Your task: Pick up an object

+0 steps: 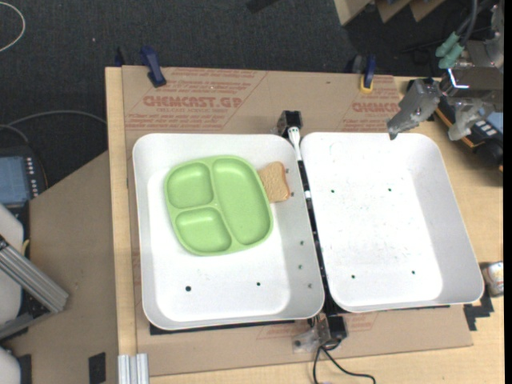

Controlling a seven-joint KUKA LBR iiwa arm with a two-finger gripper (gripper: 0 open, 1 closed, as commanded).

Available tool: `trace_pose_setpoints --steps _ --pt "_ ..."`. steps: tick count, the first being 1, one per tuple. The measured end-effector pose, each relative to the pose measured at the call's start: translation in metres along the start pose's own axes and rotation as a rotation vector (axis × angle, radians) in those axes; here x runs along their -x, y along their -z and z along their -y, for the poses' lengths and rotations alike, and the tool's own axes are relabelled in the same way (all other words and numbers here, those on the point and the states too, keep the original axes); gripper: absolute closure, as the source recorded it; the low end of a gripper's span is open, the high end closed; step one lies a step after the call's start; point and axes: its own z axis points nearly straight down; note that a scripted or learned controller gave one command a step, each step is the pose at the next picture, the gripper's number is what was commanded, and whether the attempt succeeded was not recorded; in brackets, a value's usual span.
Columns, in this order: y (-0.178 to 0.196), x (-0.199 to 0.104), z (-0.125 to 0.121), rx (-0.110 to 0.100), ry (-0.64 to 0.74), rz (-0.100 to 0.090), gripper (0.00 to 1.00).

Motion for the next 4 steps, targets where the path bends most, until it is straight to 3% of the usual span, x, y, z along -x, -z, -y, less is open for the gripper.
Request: trace_pose_setpoints --steps 1,2,3,4 --pt "0.028 -0.031 0.009 0.011 -0.003 0.001 0.00" --pt "0.024 -0.128 0.009 0.007 0.004 0.000 0.00" --pt "0.026 -0.166 0.008 0.008 -0.001 0.000 0.00" --pt "0.018 -0.174 0.008 0.002 -0.005 0.003 0.00"
